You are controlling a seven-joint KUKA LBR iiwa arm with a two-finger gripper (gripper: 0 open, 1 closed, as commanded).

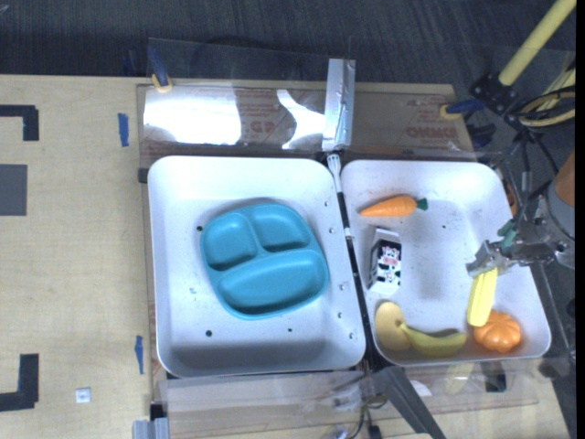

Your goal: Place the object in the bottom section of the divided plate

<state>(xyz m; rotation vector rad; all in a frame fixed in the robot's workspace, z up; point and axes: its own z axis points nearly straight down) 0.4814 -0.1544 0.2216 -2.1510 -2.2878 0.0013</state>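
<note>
On the wood bench [73,245], two white bins sit side by side. Left bin [174,245] holds the blue divided plate [263,259]; all its sections are bare. Right of the plate, the right bin [439,245] holds a carrot [391,207], a small printed carton [388,262], a banana [413,333], a yellow corn cob [481,298] and an orange fruit [499,333]. The gripper [494,259] sits at the corn's top end, far right of the plate; can't tell its finger state. Clear plastic and cardboard lie behind the bins, dark floor beyond.
</note>
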